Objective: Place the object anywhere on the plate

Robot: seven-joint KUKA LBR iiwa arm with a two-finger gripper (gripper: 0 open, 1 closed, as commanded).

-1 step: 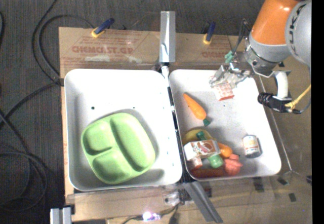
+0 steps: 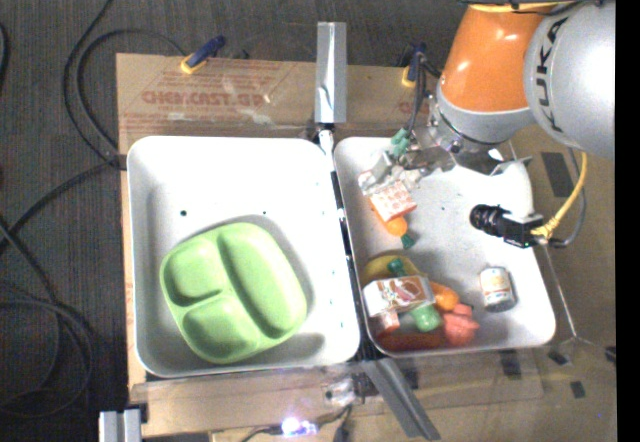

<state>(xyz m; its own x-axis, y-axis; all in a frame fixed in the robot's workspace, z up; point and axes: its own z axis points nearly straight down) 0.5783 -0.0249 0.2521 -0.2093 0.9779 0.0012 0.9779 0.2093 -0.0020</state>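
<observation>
Light is bright and even from above. The two white bins [image 2: 145, 190] are nearly washed out, while the floor at the frame's left and top stays dark. The green plate [image 2: 235, 290] casts a soft shadow toward the lower right. A small bluish glare spot [image 2: 292, 425] shows at the bottom edge. Focus is slightly soft throughout.

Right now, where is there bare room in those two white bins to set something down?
The green plate has all three sections bare, and the left bin is free behind it. In the right bin, only the middle strip beside the small can is free; the toy food pile crowds the front.
</observation>
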